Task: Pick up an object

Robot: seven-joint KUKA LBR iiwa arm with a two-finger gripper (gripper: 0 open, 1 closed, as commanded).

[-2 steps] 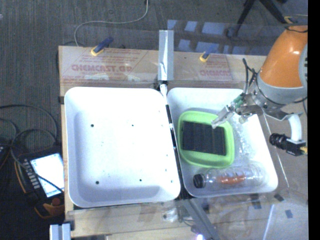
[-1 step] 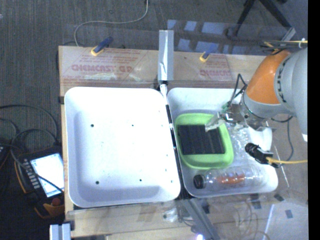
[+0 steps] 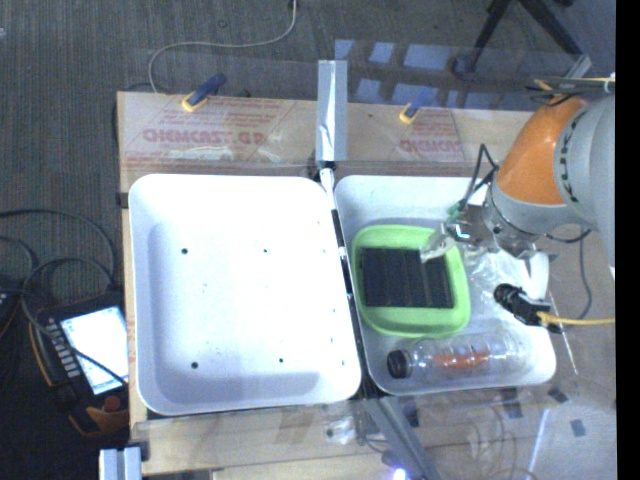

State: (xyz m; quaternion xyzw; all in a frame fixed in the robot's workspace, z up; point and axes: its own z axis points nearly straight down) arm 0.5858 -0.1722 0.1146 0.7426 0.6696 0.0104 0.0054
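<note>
In the right-hand shallow white plastic bin (image 3: 350, 268), right of centre in the frame, lies a lime-green rectangular container with a dark inner panel (image 3: 410, 278); below it, along the bin's lower wall, a clear plastic bottle with a black cap and reddish contents (image 3: 455, 358) lies on its side. The left-hand white bin (image 3: 240, 288) sits beside it. The grey arm's two-finger gripper (image 3: 450, 236) hovers at the green container's upper right corner, seemingly touching its rim. To do this well, I judge it should straddle the rim squarely before closing. Whether the claw is released or clenched, I cannot tell.
</note>
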